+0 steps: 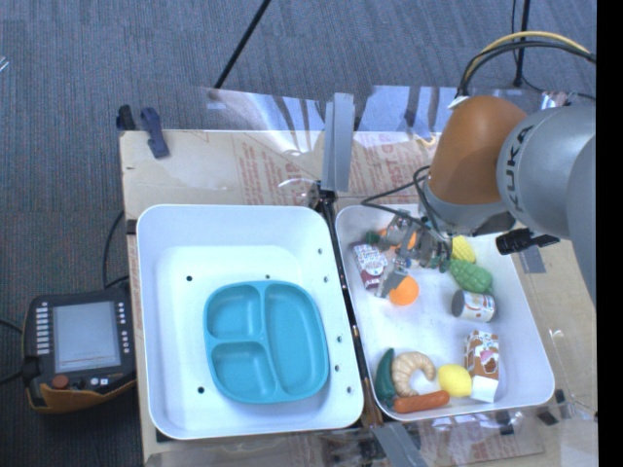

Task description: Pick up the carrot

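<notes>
Reaching in from the right, arm bends down over right bin (pixel 533 358); gripper (pixel 401 266) state unclear, beside orange ball (pixel 404 291). Cardboard print unreadable. Carrot (pixel 421 403) lies at bin's near edge, well apart.

My arm (pixel 550 168) is a smooth grey casing with a rounded orange band (pixel 477 159) above the wrist. I see black and yellow cables (pixel 516 47) looping over it. The gripper (pixel 409 251) is a small cluster of dark and metallic parts with thin wires.
</notes>
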Tool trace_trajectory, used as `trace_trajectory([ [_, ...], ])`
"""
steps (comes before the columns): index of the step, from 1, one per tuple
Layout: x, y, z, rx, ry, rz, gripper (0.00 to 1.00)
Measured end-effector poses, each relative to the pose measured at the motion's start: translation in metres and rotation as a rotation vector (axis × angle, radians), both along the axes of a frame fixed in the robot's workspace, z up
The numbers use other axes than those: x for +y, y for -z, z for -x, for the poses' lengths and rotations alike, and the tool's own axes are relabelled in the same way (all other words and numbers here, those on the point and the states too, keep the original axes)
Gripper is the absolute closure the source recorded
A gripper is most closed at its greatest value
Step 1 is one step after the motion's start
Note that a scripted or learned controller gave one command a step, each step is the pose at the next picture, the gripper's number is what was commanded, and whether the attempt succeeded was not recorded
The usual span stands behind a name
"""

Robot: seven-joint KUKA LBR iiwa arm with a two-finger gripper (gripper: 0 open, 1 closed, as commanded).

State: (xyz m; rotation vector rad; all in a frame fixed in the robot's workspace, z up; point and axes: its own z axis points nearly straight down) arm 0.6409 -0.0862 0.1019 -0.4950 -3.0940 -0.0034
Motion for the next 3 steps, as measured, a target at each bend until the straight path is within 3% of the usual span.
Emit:
trace_trajectory([
  [1,0.001,-0.01,-0.003,-0.009,-0.004,0.001,1.0],
  [2,0.039,-0.087,0.006,-0.009,0.577,0.005,1.0],
  [3,0.19,-0.084,0.022,0.0,1.0,0.009,1.0],
])
